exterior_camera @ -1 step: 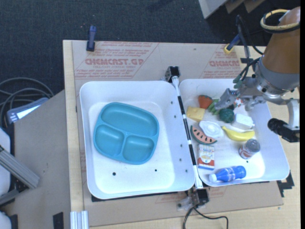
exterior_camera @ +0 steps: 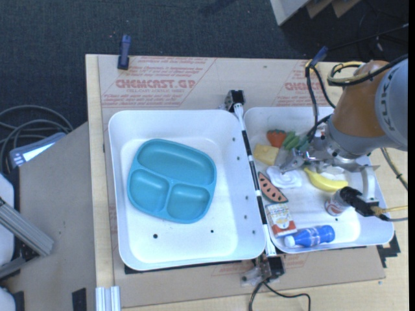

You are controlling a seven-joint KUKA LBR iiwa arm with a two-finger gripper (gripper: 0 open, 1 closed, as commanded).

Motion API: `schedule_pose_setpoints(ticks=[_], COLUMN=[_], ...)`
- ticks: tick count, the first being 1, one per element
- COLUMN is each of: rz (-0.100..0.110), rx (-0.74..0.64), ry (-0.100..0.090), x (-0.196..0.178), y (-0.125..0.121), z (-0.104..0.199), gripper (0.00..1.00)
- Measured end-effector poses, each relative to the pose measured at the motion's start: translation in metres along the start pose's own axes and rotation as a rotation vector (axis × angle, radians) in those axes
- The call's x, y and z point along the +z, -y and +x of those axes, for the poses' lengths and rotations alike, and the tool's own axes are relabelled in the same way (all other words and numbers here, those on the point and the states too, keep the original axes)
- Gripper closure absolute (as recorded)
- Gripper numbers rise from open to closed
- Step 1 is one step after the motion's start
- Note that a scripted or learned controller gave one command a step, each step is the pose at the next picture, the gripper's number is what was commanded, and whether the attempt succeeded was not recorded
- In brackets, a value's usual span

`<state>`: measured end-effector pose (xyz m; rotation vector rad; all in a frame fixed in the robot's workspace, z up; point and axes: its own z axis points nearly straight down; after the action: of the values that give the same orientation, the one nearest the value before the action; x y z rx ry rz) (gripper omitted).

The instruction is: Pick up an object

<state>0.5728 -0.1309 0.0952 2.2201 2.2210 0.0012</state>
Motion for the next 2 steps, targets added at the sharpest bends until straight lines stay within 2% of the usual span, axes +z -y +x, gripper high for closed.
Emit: schedule_pose_setpoints(ticks=[1,2], rz=[-0.001,-0.001], rx=[0.002,0.002], ry=[0.001,0.0], x=[-0.0099,-0.0097], y=[-0.0002,-0.0001], z=[-0.0002,-0.0002], gripper=[1.0,0.0])
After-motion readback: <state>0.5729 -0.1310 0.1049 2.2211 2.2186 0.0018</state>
